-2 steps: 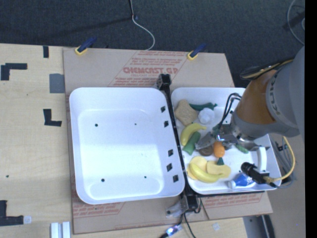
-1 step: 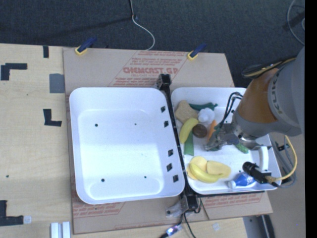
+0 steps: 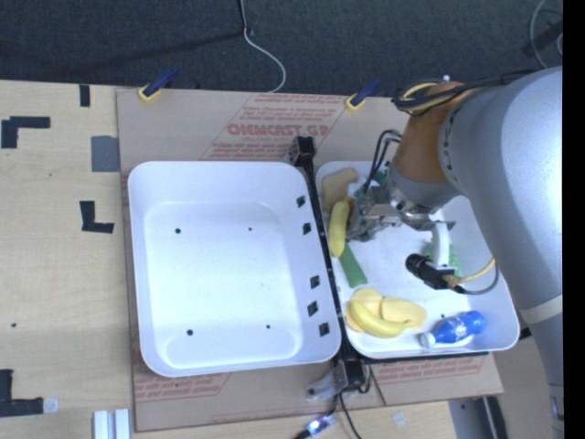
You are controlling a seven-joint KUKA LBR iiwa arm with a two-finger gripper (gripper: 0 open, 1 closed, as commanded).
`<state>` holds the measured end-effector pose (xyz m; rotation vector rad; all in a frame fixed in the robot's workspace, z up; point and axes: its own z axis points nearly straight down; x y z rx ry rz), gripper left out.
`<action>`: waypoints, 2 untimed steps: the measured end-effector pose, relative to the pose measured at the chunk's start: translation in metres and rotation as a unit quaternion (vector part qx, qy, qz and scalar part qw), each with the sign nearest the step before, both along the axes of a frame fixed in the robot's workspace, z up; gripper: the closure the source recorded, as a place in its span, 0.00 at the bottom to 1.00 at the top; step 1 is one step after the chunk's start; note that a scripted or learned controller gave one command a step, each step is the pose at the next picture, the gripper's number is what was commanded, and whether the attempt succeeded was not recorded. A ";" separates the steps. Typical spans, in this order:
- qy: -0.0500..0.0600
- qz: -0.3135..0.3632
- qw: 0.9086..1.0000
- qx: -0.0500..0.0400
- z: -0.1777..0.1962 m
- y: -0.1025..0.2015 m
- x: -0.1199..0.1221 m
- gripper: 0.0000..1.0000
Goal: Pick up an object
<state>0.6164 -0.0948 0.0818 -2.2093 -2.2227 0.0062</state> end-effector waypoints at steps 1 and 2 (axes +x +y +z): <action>0.003 -0.001 1.000 -0.001 0.067 -0.013 0.051 1.00; -0.003 -0.003 1.000 -0.002 0.084 -0.007 0.017 1.00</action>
